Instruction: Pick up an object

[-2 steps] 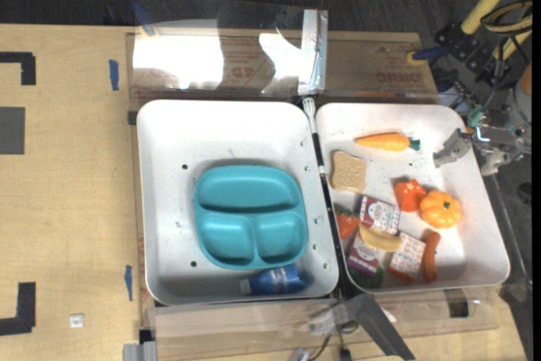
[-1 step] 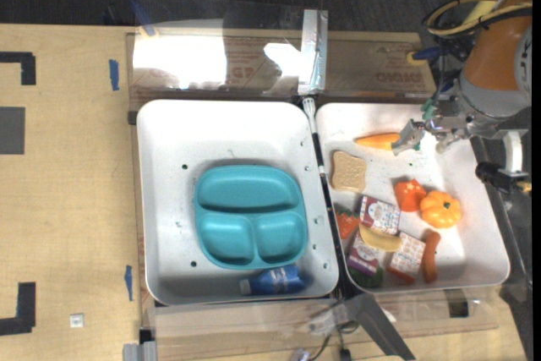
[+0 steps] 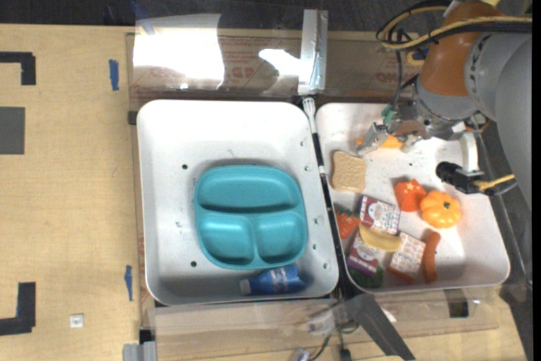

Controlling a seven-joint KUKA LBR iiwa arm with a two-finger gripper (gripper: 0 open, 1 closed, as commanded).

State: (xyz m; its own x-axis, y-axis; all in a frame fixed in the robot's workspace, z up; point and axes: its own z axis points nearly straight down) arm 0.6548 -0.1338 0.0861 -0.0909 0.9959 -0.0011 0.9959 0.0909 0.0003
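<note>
My gripper (image 3: 394, 134) hangs low over the far left part of the right bin (image 3: 490, 254), under the grey wrist with its orange band. A small yellow-orange piece (image 3: 391, 144) lies right beneath it; whether it is gripped is unclear. A toast slice (image 3: 348, 172) rests just in front and to the left of the gripper. Further forward are a red-orange pepper (image 3: 409, 194) and a small orange pumpkin (image 3: 442, 210).
Crowded at the right bin's front are a pink-white box (image 3: 381, 216), a yellow wedge (image 3: 380, 238), a red-white box (image 3: 407, 256) and a sausage (image 3: 431, 254). The left bin (image 3: 161, 182) holds a teal divided plate (image 3: 249, 214) and a blue bottle (image 3: 275, 281).
</note>
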